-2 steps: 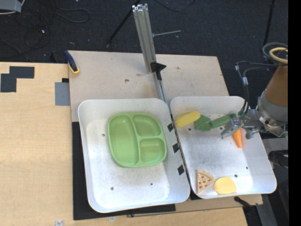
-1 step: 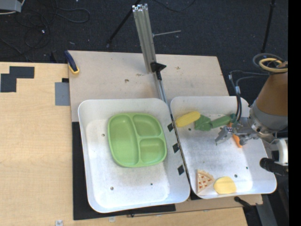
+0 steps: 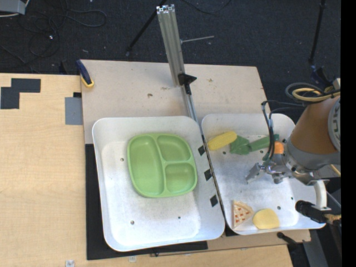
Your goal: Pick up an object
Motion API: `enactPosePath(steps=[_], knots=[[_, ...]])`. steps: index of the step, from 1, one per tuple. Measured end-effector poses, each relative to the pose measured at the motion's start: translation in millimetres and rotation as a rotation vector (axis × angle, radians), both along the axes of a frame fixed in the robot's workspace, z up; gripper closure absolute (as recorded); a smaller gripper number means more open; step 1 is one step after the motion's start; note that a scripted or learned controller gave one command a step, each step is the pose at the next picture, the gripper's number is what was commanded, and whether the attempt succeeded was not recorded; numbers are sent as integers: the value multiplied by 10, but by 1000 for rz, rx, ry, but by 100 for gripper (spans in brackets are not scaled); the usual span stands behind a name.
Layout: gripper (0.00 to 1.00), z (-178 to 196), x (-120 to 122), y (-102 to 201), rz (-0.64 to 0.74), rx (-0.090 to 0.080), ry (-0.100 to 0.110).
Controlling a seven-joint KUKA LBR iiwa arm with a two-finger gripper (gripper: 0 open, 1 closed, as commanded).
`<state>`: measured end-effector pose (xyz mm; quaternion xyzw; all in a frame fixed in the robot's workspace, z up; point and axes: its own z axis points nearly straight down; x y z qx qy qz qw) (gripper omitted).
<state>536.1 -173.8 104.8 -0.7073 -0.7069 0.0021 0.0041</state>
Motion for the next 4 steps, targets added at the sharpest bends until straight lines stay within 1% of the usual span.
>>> enactPosePath(steps=[1,2,3,4], knots=[[0,-132,13,-1,1,-1,-7],[100,-13,36,-1,-1,0,-14],[100,586,125,-18,2,-4,-12],[100,1200,108,-87,2,-4,-13]])
